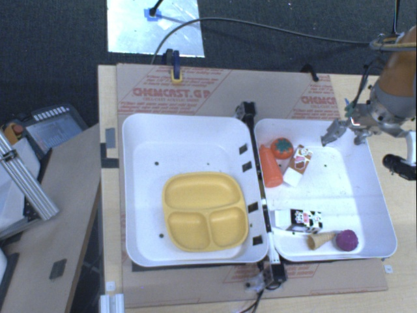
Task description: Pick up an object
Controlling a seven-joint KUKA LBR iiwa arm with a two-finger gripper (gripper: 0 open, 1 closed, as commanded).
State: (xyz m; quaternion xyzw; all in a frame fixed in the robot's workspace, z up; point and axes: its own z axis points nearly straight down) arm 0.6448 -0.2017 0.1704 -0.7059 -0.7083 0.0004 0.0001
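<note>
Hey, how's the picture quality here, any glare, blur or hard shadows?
In the camera view, the metal sheet at the top glares brightly; the gripper and arm look soft and blurred; the two white bins are evenly lit, with faint shadows beside the yellow tray.

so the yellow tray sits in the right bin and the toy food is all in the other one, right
Not quite. The yellow tray sits in the left bin, as the camera view shows. The toy food, such as the carrot and the cone, is all in the other one, the right bin.
</note>
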